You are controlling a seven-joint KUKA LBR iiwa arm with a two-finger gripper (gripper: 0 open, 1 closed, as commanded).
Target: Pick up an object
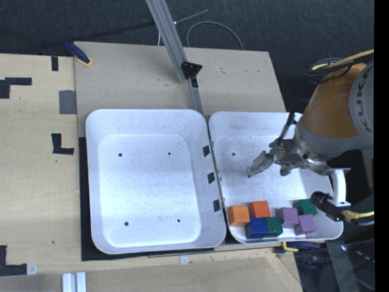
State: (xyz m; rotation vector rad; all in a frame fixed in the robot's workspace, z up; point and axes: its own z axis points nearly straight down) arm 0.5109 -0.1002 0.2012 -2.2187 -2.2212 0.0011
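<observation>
The hand (260,163) is hovering over the right bin (243,126) with nothing between its fingers — whether they are spread or closed I cannot tell. The blocks (267,219) are clustering along the bin's near edge; picking an outer one — say the orange block (239,214) — looks easiest.

Two bins (146,120), seven blocks (239,214)

A pale wooden bench (152,81) (marked with dark tape patches) stands on dark carpet (273,11).
</observation>
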